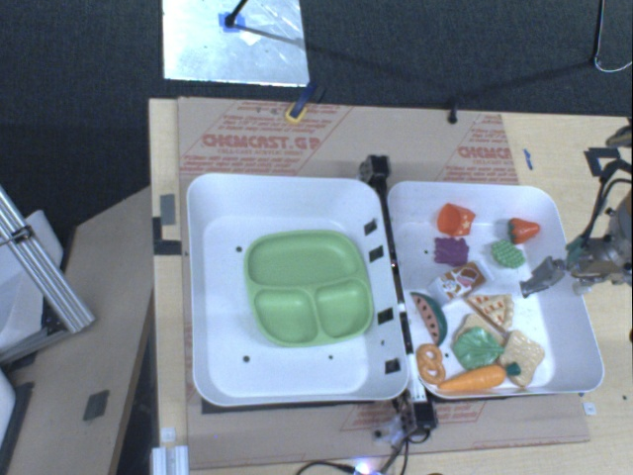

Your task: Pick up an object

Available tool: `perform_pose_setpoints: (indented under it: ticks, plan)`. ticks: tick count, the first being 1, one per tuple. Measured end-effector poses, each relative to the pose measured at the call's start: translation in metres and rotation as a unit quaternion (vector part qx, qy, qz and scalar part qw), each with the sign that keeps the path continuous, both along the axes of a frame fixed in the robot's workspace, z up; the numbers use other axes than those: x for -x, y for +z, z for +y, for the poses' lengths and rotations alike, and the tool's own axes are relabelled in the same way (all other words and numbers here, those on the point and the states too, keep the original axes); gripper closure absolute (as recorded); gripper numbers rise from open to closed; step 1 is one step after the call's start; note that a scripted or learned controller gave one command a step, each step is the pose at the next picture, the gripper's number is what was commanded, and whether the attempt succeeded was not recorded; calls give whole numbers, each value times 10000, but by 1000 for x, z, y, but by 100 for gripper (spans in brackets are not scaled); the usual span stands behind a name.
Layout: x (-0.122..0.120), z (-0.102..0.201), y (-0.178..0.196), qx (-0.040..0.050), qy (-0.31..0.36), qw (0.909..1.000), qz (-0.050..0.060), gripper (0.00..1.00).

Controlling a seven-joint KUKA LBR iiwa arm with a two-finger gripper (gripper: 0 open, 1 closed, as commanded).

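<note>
- Two shallow white bins sat side by side on the table [163, 146]: the left bin [213, 265] and the right bin [569, 325], touching along a dark centre divider.
- The left bin held one green divided plate [302, 285] with three compartments, lying flat near its middle, with nothing on it.
- The right bin held roughly eleven toy food pieces, crowded toward its left and near sides.
- Along the far row lay one orange pepper piece [455, 219] and one red strawberry [523, 230], well apart from each other.
- Below them lay one purple piece [451, 252] and one green ridged piece [508, 254].
- In the middle lay one red-and-white packet [462, 281] and one pizza slice [493, 310], touching or nearly so.
- By the divider lay one watermelon slice [429, 317] and one pretzel [430, 362].
- At the near edge lay one carrot [475, 379], one leafy green piece [477, 344] and one pale cracker-like piece [522, 352], packed tightly together.
- The gripper [544, 275] reached in from the right over the bin's right side, beside the green ridged piece and above the pizza slice; no toy was visible between its fingers.
- I could not tell whether it was open or closed.
- The cluster's closeness left little free room around the near-edge items.
</note>
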State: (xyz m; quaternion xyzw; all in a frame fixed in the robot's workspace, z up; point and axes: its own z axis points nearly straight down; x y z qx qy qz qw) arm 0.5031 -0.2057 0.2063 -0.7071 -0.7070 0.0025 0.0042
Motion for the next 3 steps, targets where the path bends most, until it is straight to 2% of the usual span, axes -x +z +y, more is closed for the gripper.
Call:
perform_pose_setpoints:
  ticks: [1,3]
  plan:
    - [-3,0,5,15,16,10000,-52,0]
    - [4,11,-115,5,6,10000,-35,0]
